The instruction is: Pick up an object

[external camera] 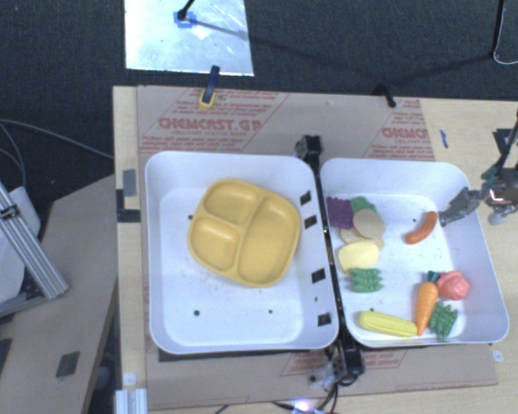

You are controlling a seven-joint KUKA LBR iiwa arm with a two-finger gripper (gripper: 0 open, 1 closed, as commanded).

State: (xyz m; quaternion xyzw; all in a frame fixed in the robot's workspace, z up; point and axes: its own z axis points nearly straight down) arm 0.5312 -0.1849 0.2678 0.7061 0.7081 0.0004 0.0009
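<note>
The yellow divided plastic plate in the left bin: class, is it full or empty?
Empty. All three compartments of the yellow divided plastic plate show bare yellow surface; the toy foods lie in the right white bin instead.

Glossy plastic bins (168,317) (matt yellow plate (243,231)).

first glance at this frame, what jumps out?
The yellow divided plate, alone in the left bin, draws the eye first. Next is the cluster of toy food in the right bin: a sausage, a carrot and a corn cob among others. The gripper sits at that bin's upper right edge, near the sausage, holding nothing visible.
</note>
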